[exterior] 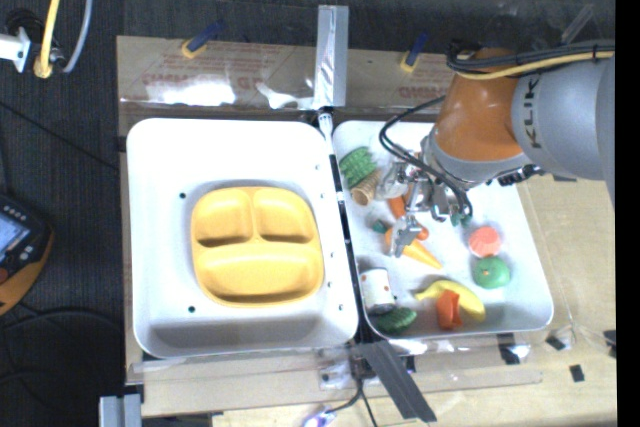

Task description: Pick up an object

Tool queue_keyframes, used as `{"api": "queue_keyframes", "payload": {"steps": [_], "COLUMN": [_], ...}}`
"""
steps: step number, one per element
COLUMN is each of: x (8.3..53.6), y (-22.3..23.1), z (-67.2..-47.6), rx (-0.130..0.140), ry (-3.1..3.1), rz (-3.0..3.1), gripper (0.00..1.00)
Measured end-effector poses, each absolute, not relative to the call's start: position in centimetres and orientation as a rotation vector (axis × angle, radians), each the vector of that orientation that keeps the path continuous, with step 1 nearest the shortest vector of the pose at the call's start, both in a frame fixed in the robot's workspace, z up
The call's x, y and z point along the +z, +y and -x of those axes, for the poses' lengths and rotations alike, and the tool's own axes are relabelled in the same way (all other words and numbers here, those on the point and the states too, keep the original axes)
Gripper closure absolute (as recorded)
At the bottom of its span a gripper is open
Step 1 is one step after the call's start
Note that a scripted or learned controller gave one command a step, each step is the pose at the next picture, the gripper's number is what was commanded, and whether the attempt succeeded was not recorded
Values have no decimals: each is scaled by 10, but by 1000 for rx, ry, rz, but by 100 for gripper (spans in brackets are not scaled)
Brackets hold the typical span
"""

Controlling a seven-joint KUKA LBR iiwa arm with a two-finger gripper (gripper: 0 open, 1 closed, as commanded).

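The right bin (530, 310) holds several toy foods. Among them are a green leafy piece (355, 162), a tan cone (365, 185), an orange carrot (422, 256), a pink-red round fruit (484, 240), a green apple (491, 272), a yellow banana (458, 294) with a red piece (447, 311) on it, a white can (377, 287) and a dark green cucumber (396, 319). My gripper (412, 218) hangs low over the middle of this bin, just above the carrot and next to a small orange piece (398, 206). Nothing shows as held.
The left bin (160, 305) carries a yellow divided tray (258, 245). A grey upright post (332, 55) stands behind the wall between the bins. The arm's orange band (482, 120) covers the right bin's back right corner.
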State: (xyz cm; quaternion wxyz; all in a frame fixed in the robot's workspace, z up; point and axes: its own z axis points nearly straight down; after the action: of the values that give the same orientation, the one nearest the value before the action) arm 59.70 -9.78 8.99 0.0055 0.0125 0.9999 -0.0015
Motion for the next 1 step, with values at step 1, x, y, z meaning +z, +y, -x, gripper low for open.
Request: {"api": "queue_keyframes", "payload": {"steps": [1], "x": [101], "y": [-98], "z": [-599], "rx": [-10], "ry": [3124], "rz": [-38], "gripper": [100]}}
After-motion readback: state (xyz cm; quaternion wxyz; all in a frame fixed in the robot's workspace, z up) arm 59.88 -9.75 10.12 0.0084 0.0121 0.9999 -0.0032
